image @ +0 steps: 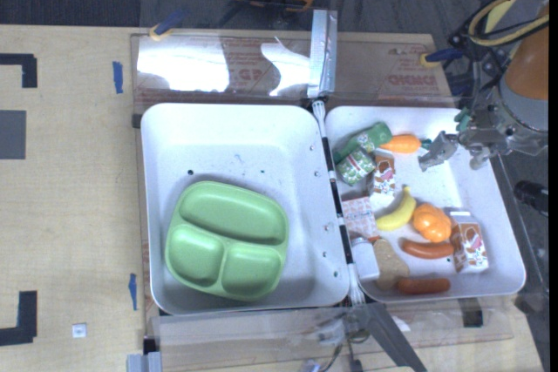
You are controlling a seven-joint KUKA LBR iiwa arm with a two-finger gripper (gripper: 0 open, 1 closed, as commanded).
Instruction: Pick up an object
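Note:
The right bin (510, 226) holds several toy foods: a green packet (360, 149), an orange carrot (403, 144), a yellow banana (397, 212), an orange pepper (432, 222), two red sausages (427, 250) and a small juice carton (471, 246). My gripper (456, 155) hovers over the bin's upper right part, just right of the carrot. Its fingers (433, 154) are spread open and nothing sits between them. The banana and pepper lie below and to the left of it.
The left bin (174, 131) contains a green divided plate (228, 237). A metal divider (321, 57) stands behind the seam between the bins. A brown bread slice (390, 259) and small cartons (384, 174) crowd the right bin's left side.

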